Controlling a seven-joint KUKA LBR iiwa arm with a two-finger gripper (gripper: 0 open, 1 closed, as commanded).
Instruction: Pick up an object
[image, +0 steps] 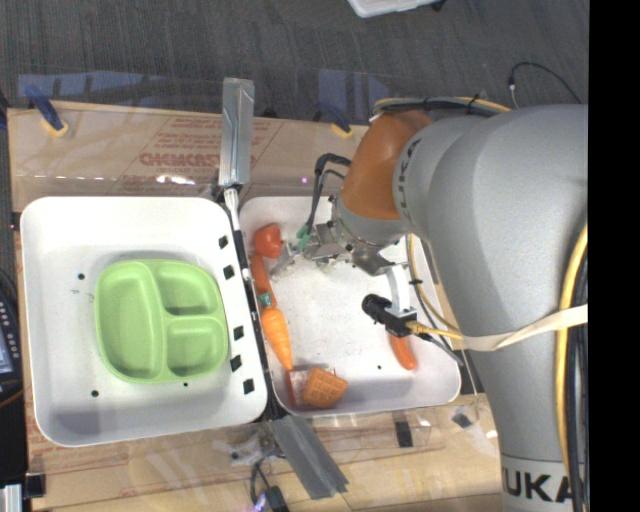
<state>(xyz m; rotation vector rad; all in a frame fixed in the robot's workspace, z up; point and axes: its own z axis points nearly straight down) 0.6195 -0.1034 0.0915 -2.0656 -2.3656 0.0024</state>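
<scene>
The claw (312, 243), its grip impossible to tell, hovers beside a tomato (267, 240); the arm (500, 250) reads "KUKA".

The big grey arm (500, 250) covers the right wall and far right corner of the shallow white right-hand bin (330, 300), and it is cut off by the bottom edge. The small orange-red sausage-shaped piece (402, 352) is partly hidden under a black fitting (385, 312). The metal gripper (322, 243) is too small and cluttered to read. A white object (395, 6) at the top edge is cut off.
</scene>
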